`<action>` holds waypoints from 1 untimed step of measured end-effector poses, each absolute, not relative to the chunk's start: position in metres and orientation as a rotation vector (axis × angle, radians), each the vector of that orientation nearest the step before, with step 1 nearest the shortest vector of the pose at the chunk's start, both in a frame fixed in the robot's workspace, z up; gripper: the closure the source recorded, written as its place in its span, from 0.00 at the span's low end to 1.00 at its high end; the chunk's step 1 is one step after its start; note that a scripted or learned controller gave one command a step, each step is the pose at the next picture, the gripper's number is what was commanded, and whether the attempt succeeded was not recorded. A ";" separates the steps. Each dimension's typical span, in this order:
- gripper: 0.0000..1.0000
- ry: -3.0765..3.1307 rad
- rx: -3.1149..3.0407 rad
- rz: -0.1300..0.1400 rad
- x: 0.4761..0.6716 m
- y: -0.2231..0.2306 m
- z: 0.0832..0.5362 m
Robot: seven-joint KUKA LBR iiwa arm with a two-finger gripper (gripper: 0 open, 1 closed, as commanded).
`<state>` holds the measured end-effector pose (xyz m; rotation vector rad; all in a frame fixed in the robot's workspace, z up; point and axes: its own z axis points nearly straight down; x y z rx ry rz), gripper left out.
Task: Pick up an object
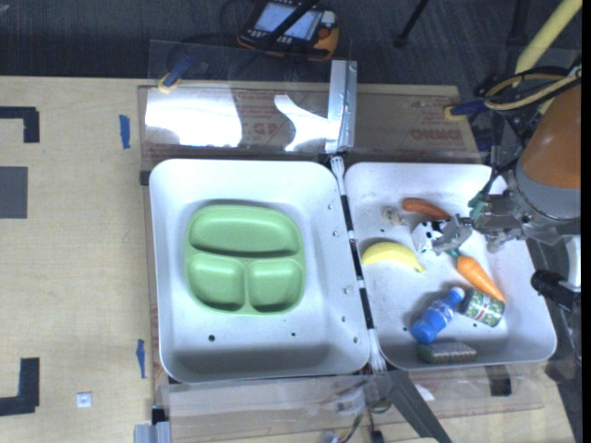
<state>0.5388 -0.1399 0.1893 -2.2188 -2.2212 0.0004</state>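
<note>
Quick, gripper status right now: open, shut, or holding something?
Gripper: cannot be told. It sits low in the right bin, between the hot dog and the carrot, with nothing visibly in its grasp.

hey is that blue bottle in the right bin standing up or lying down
Lying down. The blue bottle rests on its side on the right bin's floor, cap end pointing toward the carrot, its length stretched across the floor.

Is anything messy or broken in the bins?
Nothing looks broken or spilled. The right bin is just jumbled: the blue bottle lies on its side, and the banana, carrot and hot dog point every which way. The green tray sits neatly in the left bin.
</note>
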 end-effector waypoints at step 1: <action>0.00 -2.201 -2.248 -0.004 0.539 -0.184 0.086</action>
